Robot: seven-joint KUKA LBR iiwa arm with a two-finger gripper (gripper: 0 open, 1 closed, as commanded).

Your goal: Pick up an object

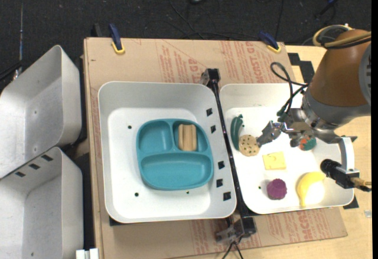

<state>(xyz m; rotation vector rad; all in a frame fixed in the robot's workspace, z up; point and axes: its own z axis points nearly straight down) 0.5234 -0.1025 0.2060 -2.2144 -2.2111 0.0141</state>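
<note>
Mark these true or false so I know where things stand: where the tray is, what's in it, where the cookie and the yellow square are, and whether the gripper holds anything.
1. The teal tray lies in the left bin. True.
2. The tray's compartments hold nothing. False: a tan block lies in its upper right compartment.
3. The cookie lies in the right bin. True.
4. The yellow square lies in the left bin. False: it lies in the right bin, above the purple ball.
5. The gripper holds the banana. False: the banana lies on the bin floor, apart from it.
</note>
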